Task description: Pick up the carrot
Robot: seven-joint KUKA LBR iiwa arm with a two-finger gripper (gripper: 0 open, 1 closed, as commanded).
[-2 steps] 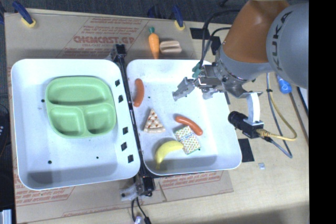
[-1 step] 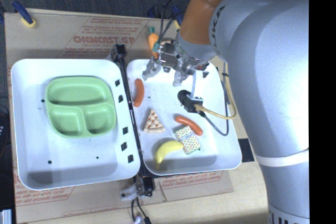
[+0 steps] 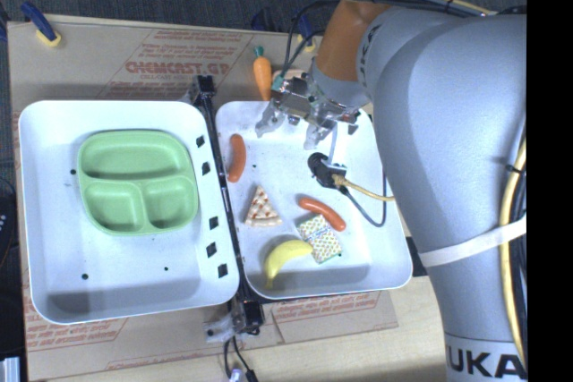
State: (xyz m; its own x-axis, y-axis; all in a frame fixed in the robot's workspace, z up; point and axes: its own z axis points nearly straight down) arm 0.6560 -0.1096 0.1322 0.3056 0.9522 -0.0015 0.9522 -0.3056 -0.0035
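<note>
Orange against the brown cardboard, the carrot [image 3: 260, 76] lay just outside the far rim of the right bin [image 3: 376, 268], green top pointing away from it, on the desk [image 3: 116, 58]. In the camera view we saw the claw [image 3: 292, 126] hanging over the far end of that same bin, near the carrot but apart from it. Its two fingers [image 3: 267, 121] stood spread apart and pointed down, with nothing between them.

Inside the right bin we counted a sausage [image 3: 236, 157] near the left wall, a pizza slice [image 3: 261, 208] toward the middle, a second sausage [image 3: 320, 211] to its right, a banana [image 3: 285, 257] at the near side, and a small patterned packet [image 3: 321, 239] touching the banana's upper end.

The left bin [image 3: 45, 282] held a green tray [image 3: 137, 180] with three compartments. The grey arm [image 3: 448, 148] reached in from the right, its orange band [image 3: 345, 36] just above the wrist, and a blue clip [image 3: 40, 23] sat at the far left corner of the cardboard.
</note>
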